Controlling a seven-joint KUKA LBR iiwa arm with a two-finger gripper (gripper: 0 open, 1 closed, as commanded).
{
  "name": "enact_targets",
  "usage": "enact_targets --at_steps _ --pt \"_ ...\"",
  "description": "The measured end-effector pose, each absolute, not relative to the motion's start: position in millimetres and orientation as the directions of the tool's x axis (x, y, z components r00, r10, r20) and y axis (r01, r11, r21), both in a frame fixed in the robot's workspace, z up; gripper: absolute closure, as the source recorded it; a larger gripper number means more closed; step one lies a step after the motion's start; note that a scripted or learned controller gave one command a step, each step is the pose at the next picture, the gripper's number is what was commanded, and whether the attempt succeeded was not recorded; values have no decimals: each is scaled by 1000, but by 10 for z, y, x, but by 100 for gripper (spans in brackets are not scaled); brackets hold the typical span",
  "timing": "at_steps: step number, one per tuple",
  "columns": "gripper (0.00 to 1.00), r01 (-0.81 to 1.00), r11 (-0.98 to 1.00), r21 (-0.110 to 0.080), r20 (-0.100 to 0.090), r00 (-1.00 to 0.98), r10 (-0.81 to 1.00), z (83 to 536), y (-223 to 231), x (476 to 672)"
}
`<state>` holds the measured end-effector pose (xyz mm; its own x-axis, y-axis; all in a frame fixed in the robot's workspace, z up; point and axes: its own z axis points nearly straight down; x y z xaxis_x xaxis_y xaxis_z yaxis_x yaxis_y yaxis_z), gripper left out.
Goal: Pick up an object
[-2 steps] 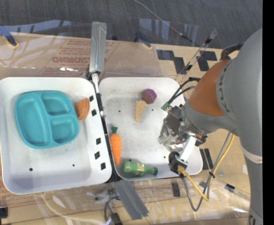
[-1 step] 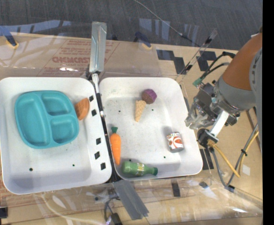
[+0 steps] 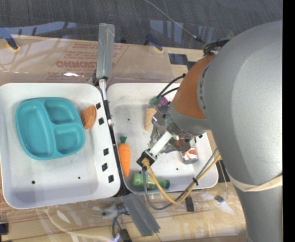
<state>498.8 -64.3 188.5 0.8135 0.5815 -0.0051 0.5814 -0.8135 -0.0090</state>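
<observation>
Carrot [image 3: 124, 157], orange with green top, lies lengthwise in right bin [image 3: 132, 97].

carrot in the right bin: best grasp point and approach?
Grip the carrot across its orange mid-body, coming straight down, probably closing left-right. It lies flat and lengthwise near the right bin's left wall, leafy end up-image, green item just beyond its other end. The divider is close, so one finger has little room there.
</observation>
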Motion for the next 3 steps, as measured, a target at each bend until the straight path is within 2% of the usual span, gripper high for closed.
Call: enact_targets --at_steps 1,2,3 --pt "100 721 -693 -8 -3 693 721 1907 241 4755" --pt "100 784 -621 -9 -3 621 784 1902 -296 4754" --pt "100 892 -451 0 0 451 892 2764 -1148 4819"
